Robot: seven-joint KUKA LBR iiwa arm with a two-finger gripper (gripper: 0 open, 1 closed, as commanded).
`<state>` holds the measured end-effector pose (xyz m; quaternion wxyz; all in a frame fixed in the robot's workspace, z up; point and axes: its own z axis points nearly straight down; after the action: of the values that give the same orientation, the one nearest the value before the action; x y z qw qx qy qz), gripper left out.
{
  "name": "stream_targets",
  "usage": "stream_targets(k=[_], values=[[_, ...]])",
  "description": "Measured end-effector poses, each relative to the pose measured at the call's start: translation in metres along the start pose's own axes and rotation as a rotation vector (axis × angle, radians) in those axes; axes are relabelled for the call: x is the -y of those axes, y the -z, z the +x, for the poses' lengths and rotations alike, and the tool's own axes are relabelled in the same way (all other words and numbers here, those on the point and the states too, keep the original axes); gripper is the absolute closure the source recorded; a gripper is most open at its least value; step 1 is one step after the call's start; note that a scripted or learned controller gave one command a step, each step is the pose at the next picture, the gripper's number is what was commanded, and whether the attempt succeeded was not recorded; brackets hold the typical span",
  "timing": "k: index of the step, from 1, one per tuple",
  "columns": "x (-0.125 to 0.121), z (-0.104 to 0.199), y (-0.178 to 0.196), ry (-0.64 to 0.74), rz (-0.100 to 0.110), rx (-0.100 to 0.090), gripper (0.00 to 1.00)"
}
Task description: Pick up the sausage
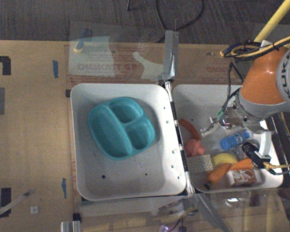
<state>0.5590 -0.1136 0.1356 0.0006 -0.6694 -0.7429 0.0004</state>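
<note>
The sausage, a reddish-orange elongated piece, lies slantwise at the left side of the right bin, close to the divider between the bins. My gripper hangs over the middle of the right bin, to the right of the sausage and a short gap from it. The grey arm with its orange band comes in from the right above it. Nothing shows in the gripper.
In the right bin, a pink lump and a speckled sponge lie just below the sausage, near a yellow fruit, an orange carrot, a blue bottle and a red-labelled packet. The left bin holds a teal divided plate.
</note>
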Motion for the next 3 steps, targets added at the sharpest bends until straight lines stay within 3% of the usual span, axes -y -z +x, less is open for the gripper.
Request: stream_targets(k=[1,2,3], values=[[-0.049,0.013,-0.046,0.031,-0.011,0.004,0.00],[-0.092,0.008,-0.047,-0.017,-0.009,0.003,0.00],[-0.032,-0.072,-0.014,0.058,-0.003,-0.002,0.00]])
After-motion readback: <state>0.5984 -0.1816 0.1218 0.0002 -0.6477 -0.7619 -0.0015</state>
